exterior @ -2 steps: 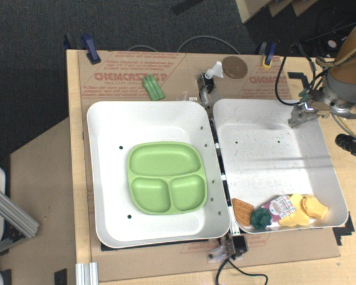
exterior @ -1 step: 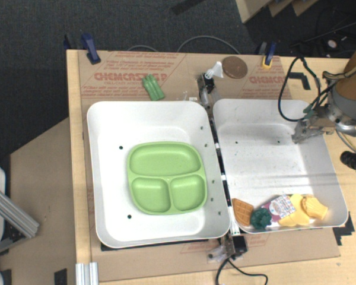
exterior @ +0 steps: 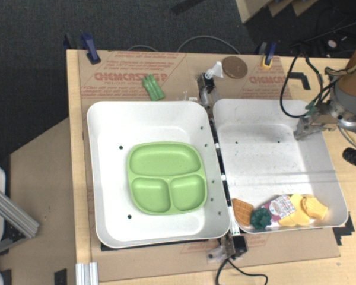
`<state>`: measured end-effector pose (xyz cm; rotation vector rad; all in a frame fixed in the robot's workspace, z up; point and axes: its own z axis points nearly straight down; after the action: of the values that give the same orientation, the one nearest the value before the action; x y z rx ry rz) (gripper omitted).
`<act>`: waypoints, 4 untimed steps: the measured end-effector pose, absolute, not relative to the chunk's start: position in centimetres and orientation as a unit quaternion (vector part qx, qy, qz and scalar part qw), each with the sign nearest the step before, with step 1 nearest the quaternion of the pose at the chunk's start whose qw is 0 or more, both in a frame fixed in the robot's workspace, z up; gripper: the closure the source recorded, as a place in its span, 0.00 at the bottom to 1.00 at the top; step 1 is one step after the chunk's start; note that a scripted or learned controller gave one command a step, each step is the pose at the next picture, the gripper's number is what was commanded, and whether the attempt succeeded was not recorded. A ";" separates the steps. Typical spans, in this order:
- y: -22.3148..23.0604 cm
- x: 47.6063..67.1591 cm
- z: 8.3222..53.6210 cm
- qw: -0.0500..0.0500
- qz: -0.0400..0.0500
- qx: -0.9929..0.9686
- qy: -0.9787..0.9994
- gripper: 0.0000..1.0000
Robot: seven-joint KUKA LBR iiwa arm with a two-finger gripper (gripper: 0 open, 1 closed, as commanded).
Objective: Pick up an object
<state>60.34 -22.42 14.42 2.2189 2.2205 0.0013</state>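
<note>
The surface (exterior: 130, 76) carries two white bins, and the trouble I'd expect starts with the right bin (exterior: 255, 159): everything loose in it is crowded into its near corner, hard against the low wall. A descent there could catch the rim or pinch against the wall rather than close round anything. The left bin (exterior: 107, 159) holds just a green divided plate (exterior: 166, 177), lying flat and broad. I'd judge it a poor target, too wide and too low to grip cleanly.

The arm (exterior: 350, 97) comes in from the right, and its gripper (exterior: 305, 126) hangs over the far right part of the right bin, above bare floor. From where I stand it's a small metallic shape against a bright bin, so I can't tell whether it is apart or together; nothing seems to be held in it.

The likely pickings lie well apart from the gripper, toward the near wall and slightly to its left:
- yellow pieces (exterior: 305, 209), nearest the corner
- a pink-and-white packet (exterior: 282, 205), touching them
- a tan waffle-like piece (exterior: 242, 211), at the left end of the row
- a dark green lump (exterior: 261, 218), between waffle and packet

Because they touch, a grab at one may nudge its neighbours, or close on two and drop both
</note>
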 end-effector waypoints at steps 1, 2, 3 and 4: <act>-22.4 60.4 15.5 0.003 0.001 0.707 0.707 1.00; -17.7 61.4 17.3 0.002 0.001 0.705 0.709 1.00; -17.9 61.4 18.3 0.004 0.002 0.706 0.708 1.00; -14.8 59.8 16.8 -0.002 -0.001 0.706 0.708 1.00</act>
<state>59.76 -14.79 16.84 2.2208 2.2282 -0.0019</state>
